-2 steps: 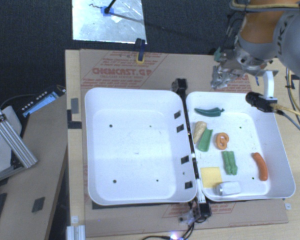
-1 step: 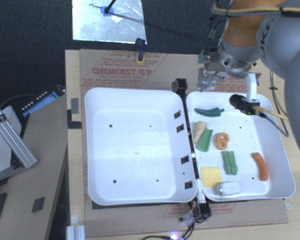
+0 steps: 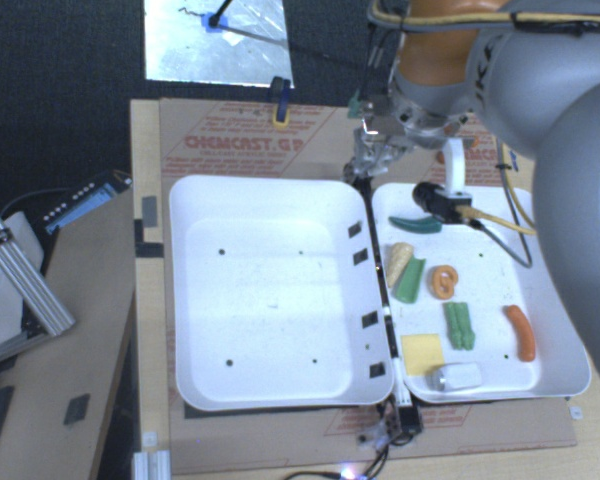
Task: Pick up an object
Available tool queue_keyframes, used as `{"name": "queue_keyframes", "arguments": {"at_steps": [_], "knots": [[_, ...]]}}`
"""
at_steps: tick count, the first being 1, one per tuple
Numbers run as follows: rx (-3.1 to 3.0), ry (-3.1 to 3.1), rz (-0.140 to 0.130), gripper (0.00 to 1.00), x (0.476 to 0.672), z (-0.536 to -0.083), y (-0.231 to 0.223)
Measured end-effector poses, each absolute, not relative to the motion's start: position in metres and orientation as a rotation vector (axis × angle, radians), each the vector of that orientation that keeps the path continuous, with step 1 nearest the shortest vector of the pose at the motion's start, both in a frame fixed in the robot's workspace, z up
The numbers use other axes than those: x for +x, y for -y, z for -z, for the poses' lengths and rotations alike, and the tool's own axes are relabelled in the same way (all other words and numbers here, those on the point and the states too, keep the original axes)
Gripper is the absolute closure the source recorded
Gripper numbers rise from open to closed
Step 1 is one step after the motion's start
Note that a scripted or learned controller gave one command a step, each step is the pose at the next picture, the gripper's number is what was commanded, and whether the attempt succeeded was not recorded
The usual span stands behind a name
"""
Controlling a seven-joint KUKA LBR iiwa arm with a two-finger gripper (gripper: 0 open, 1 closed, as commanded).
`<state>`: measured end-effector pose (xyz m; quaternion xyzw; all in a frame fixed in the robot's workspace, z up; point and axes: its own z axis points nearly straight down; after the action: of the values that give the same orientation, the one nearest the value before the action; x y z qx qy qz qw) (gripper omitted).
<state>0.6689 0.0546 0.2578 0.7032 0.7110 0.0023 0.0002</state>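
Several small items crowd the right bin (image 3: 555, 353); pincer (image 3: 372, 158) hangs over its back-left rim, can't tell its state. Risk: descending there strikes rim, misses the green pod (image 3: 416, 224).

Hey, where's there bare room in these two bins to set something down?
The left bin has its whole floor bare, between its outer wall and the divider. The right bin is crowded along the divider; a bare patch sits between the orange ring and the sausage.

Small toy foods (image 3: 450, 313) scattered in right bin (image 3: 555, 363)
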Motion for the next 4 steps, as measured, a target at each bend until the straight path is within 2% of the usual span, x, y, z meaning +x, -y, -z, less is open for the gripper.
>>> {"name": "queue_keyframes", "arguments": {"at_steps": [1, 2, 4], "knots": [[2.208, -2.234, -0.012, 1.00, 0.669, -0.299, -0.126], [2.213, -2.229, -0.006, 1.00, 0.669, -0.311, -0.150], [2.214, -2.229, -0.001, 1.00, 0.668, -0.263, -0.199]]}}
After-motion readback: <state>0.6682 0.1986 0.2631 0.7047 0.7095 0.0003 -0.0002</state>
